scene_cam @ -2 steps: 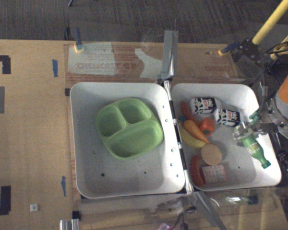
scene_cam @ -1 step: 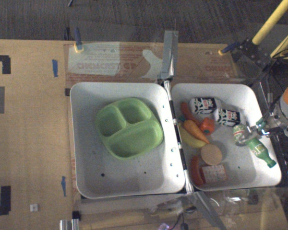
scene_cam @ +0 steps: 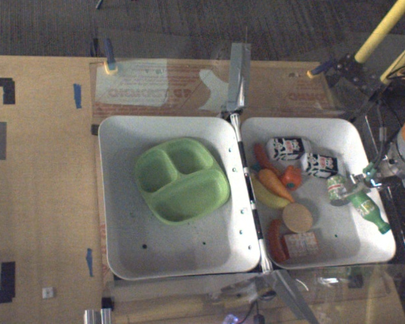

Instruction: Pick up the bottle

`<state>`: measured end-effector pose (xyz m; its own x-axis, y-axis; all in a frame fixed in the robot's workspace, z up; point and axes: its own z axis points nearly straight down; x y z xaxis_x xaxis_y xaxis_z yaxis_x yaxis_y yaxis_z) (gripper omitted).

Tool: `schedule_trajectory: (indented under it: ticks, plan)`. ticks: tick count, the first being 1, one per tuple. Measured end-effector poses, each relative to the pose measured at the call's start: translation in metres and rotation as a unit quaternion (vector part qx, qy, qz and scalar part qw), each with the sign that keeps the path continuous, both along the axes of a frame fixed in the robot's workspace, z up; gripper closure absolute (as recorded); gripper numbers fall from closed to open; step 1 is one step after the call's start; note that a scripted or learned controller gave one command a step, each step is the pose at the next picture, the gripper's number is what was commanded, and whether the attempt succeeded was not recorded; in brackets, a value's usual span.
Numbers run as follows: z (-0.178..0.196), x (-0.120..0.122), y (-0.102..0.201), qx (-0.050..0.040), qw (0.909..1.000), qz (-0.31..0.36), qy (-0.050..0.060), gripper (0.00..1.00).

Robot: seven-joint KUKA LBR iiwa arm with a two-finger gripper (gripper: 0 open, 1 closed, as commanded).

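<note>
We saw the green bottle (scene_cam: pixel 370 212) lying tilted by the right bin's (scene_cam: pixel 337 128) right wall. The gripper (scene_cam: pixel 362 181) hovered just above its neck; we could not tell its state. A small can (scene_cam: pixel 336 189) lay beside it, cartons (scene_cam: pixel 285 148), carrot (scene_cam: pixel 275 184) and banana (scene_cam: pixel 268 194) farther left.

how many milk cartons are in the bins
2. Both lie in the right bin near its far edge: one carton by the carrot, the other carton just to its right. Others could be hidden under the pile.
</note>
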<state>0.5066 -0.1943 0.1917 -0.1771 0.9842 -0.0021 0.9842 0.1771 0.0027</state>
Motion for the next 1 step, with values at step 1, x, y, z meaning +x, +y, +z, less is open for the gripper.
schedule_trajectory:
  ticks: [1]
  plan:
    - [0.0661, -0.0051, 0.1171, 0.0007, 0.9897, -0.143, 0.001, 1.0]
